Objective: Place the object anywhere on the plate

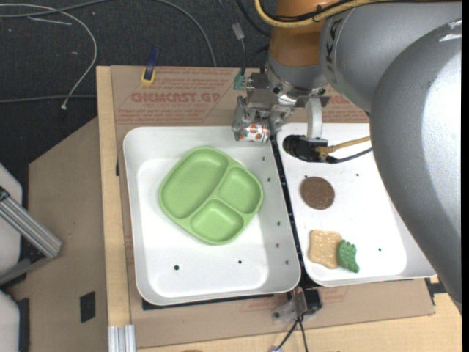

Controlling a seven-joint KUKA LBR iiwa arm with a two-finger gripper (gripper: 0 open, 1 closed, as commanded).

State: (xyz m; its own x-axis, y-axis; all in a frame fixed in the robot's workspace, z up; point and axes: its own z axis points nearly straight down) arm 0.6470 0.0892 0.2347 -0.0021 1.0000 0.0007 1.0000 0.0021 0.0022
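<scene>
Bins come first: the left bin (pixel 146 270) holds a green plate (pixel 211 193) with three compartments, lying near its middle, while the right bin (pixel 381 218) carries a brown round cookie (pixel 318 193), a tan cracker-like piece (pixel 325 247) and a small green toy (pixel 347 256) touching it at the near end. Above them the arm (pixel 410 86) reaches in from the right, its orange band over the far edge of the bench. Its gripper (pixel 253 130) hangs just past the far rim of the left bin, near the divide between the two bins, and its fingers appear clenched on a small white and orange object (pixel 255 132) seen between the tips. That object sits apart from the plate, beyond its far right corner and above the bin rim. By my reading the pickup is done and the carry is under way; what remains is bringing the object over any of the green compartments, lowering it, and letting go.
</scene>
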